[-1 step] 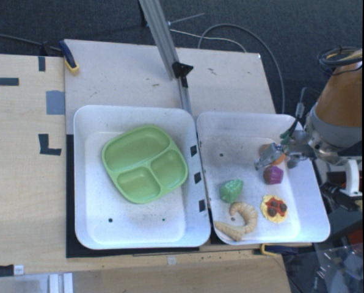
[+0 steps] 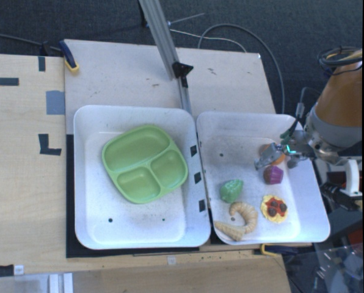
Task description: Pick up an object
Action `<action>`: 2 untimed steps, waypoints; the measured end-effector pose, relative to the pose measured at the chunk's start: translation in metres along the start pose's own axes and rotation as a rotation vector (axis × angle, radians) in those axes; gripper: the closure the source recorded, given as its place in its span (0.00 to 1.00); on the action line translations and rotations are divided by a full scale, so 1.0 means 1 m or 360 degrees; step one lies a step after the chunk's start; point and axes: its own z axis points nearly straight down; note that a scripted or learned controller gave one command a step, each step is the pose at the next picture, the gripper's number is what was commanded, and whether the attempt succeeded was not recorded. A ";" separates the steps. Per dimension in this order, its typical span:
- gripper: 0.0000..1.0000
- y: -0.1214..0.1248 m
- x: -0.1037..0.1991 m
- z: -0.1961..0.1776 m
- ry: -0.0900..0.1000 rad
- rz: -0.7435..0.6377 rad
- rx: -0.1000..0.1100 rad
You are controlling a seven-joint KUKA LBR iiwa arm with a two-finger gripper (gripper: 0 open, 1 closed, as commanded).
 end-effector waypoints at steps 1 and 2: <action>0.00 0.000 -0.001 0.062 0.0000 0.0002 0.0011; 0.00 -0.008 0.002 0.108 0.0000 0.0002 0.0008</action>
